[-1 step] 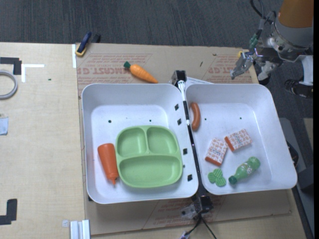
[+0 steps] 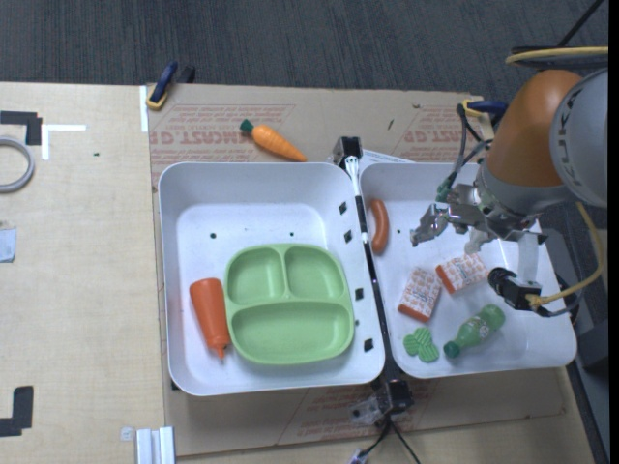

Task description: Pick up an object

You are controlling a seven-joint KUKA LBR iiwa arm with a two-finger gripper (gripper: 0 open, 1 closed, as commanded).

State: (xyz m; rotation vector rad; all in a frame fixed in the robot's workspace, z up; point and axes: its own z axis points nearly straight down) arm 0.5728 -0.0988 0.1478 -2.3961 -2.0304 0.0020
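The arm reaches in from the right and hangs over the right bin (image 2: pixel 556 351), its hand (image 2: pixel 447 222) low above the bin's upper middle. Whether the hand is spread or closed cannot be told from this slant, and nothing shows gripped in it.

The right bin is where the pickings are: a sausage (image 2: pixel 379 225) lies against the left wall, just beside the divider, and 4 more things cluster nearer the front. A red and white packet (image 2: pixel 420 293) sits mid-floor, a second packet (image 2: pixel 461 272) lies just right of it, close under the wrist, a green bottle (image 2: pixel 475 331) lies tipped on its side, and a small green leafy piece (image 2: pixel 421 344) rests near the front wall.

The left bin (image 2: pixel 184 196) carries a green divided plate (image 2: pixel 289 304) with a carrot (image 2: pixel 210 314) just beside it. Another carrot (image 2: pixel 274 141) lies out on the counter (image 2: pixel 77 288), well apart from the hand.

The likely reading: the hand is lining up on the right bin, and the second packet or the sausage looks the nearest candidate. The sausage hugging the wall could crowd a grasp.
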